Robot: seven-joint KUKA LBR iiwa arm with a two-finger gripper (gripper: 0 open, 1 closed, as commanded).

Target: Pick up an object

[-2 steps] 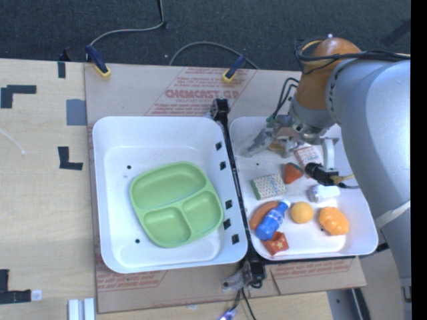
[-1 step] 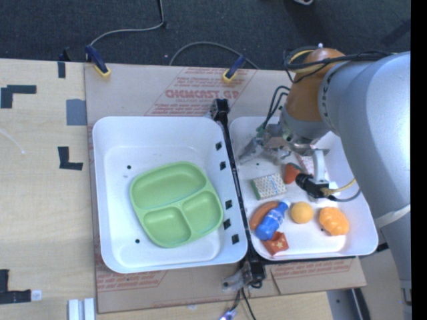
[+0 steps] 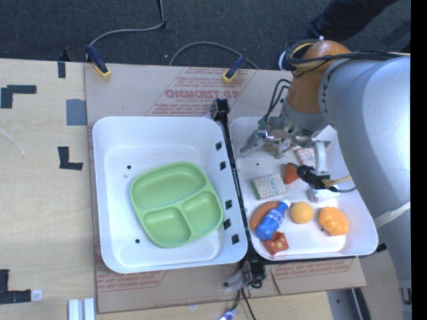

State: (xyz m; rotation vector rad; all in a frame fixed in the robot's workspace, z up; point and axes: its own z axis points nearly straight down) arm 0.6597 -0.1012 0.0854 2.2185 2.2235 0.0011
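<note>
From above we've got the gripper [image 3: 277, 144] hanging low over the back of the right bin [image 3: 357, 244], can't tell if it's gripping anything, with the toys like the orange ball [image 3: 301, 213] lying nearer the front.

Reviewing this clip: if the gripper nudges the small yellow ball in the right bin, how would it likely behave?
The yellow ball looks round and smooth, so it would probably roll at a light push. It sits close to the blue bottle and the orange fruit toy, which may stop it quickly. Its curved surface might slip from a two-finger pinch unless centred.
</note>
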